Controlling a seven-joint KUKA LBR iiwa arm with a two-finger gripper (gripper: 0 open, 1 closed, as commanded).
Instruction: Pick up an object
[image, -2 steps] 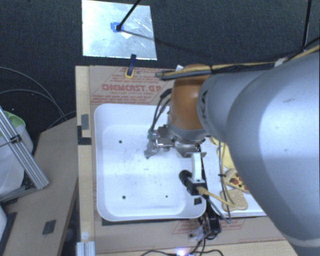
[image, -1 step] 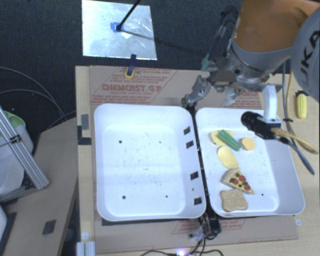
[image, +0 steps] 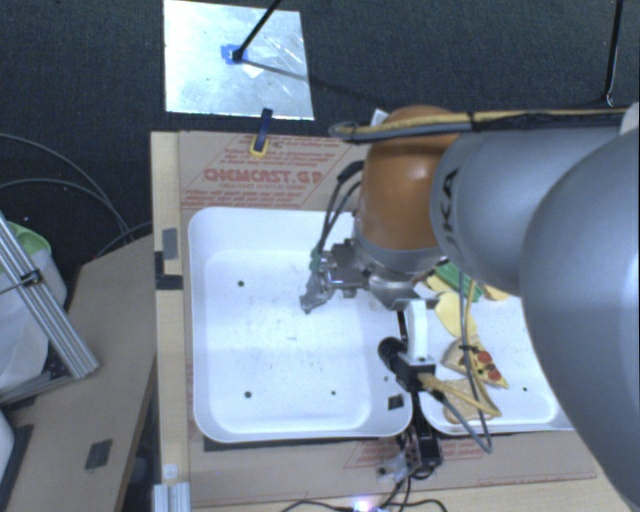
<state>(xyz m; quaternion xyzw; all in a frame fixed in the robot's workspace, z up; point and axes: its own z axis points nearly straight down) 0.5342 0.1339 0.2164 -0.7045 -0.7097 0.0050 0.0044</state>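
The left bin (image: 260, 400) sits on the worktop (image: 110, 300) over a sheet of printed cardboard (image: 250, 170). Above the bin's right half hangs the claw (image: 320, 290), a dark metal cluster under the arm's orange band (image: 400, 190); from here I cannot tell how it is set. Further right, the right bin (image: 530, 405) holds a yellow object (image: 455, 310), possibly a banana, and just below it a pizza-slice toy (image: 478, 362) with red spots, both partly hidden by the grey arm (image: 550, 230).
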